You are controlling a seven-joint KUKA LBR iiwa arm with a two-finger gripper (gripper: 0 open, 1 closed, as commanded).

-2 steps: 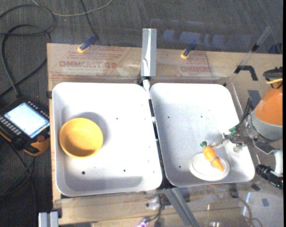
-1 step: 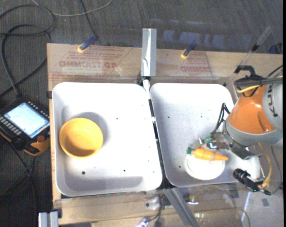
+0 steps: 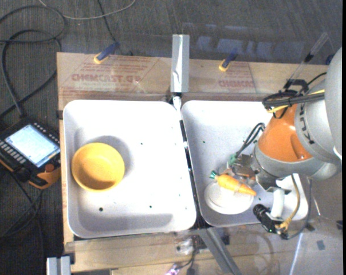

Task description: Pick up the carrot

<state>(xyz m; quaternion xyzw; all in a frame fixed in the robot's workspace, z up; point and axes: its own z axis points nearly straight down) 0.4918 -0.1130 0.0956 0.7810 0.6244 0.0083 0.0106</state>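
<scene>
The carrot (image 3: 235, 184) lies across the top of a small white dish (image 3: 225, 200) in the right-hand bin (image 3: 219, 125), its green end pointing toward the divider between the two bins. The arm (image 3: 287, 142) hangs low over that bin, and the claw (image 3: 240, 166) sits just beside the carrot, on the side of it away from the dish's front rim. From here I cannot tell whether the claw is spread or pinched, nor whether it has anything in it; the wrist and cables hide the tips. I'd judge this as the reach-and-grasp step. Next it needs to settle squarely over the carrot's middle, close, then lift straight up. A yellow bowl (image 3: 98, 165) sits in the left bin, well away from the carrot.
</scene>
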